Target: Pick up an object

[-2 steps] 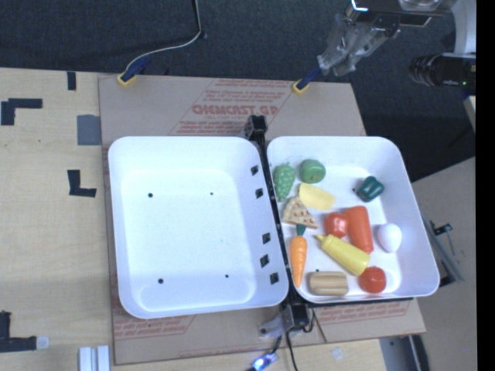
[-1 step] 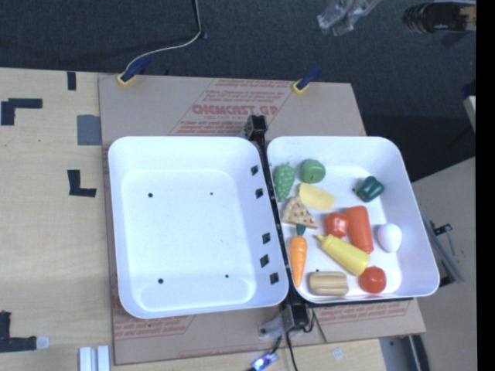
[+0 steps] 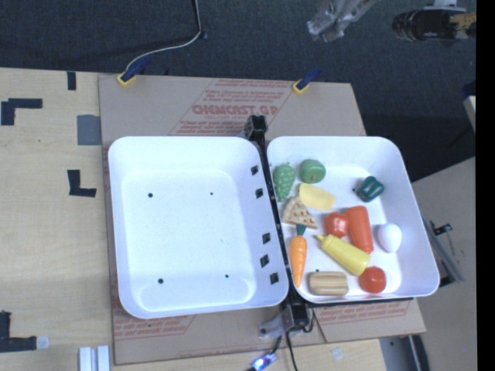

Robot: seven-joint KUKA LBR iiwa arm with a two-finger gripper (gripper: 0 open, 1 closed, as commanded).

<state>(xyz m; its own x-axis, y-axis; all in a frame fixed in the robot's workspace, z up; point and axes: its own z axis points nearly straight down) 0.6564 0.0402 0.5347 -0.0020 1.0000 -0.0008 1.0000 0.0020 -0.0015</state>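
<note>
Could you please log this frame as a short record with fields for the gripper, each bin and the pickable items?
gripper: raised at the top of the view, beyond the bins, blurred
left bin: white, shallow
right bin: holds all the toy food
items near divider: carrot, green grapes, pizza slice
items at near edge: bread roll, tomato
items toward right wall: egg, dark green pepper
</note>
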